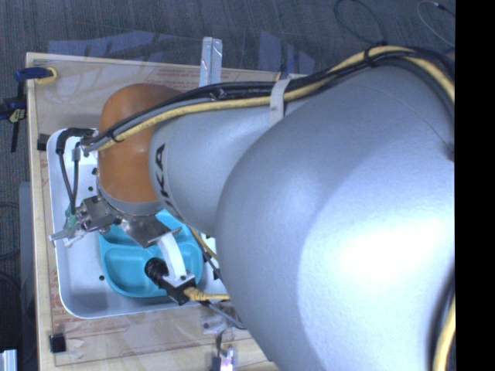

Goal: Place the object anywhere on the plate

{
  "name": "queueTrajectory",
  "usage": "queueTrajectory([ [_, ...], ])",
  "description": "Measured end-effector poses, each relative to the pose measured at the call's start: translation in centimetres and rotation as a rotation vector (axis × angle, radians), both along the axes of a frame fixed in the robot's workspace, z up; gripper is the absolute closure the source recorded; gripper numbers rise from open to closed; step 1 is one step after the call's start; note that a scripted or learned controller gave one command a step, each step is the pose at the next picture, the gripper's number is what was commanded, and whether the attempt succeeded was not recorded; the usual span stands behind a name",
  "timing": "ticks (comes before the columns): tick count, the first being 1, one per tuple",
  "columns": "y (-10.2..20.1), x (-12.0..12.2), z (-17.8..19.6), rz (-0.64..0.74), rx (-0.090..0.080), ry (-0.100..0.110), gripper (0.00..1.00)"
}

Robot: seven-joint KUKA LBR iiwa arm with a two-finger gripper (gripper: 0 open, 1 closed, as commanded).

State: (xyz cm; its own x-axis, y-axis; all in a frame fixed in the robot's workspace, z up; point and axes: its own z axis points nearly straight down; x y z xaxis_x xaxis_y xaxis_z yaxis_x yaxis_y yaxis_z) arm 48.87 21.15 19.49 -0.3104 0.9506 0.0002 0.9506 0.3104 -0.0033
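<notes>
From the camera view we are looking down on the bench, and the grey arm is taking up most of the picture, reaching in from the right and stretching across toward the left bin. Its orange band is sitting above the wrist, over the upper part of that bin. Black and yellow cables are running along the top of the arm from the right side down to the wrist, where a black loop is hanging over the bin's left wall.

Below the orange band the wrist hardware is hanging low over a turquoise plate, which is lying inside the left bin, toward its near end. The plate is showing a raised divider, so it looks compartmented. The gripper is sitting at the plate's upper left edge, just beside the bin's left wall, but the arm and its fittings are covering it, so we cannot tell how it stands or whether anything is in it. A white bracket with a black knob is overhanging the plate's right part.

We are not able to pick out the task's object with any certainty; a small greenish bit is showing beside the gripper at the left, too small to identify.

The light wooden bench top is showing around the bin, with a blue clamp at its far left corner.
</notes>
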Motion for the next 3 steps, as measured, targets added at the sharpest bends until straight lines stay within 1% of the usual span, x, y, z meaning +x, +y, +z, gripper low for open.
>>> queueTrajectory([
  [1, -1.2, 2.3, -9.0, -0.194, 0.0, -0.005, 0.0],
  [2, -5.4, 0.0, -9.3, -0.682, 0.033, -0.042, 0.0],
  [3, -5.5, 0.0, -9.2, -0.683, 0.032, -0.042, 0.0],
])
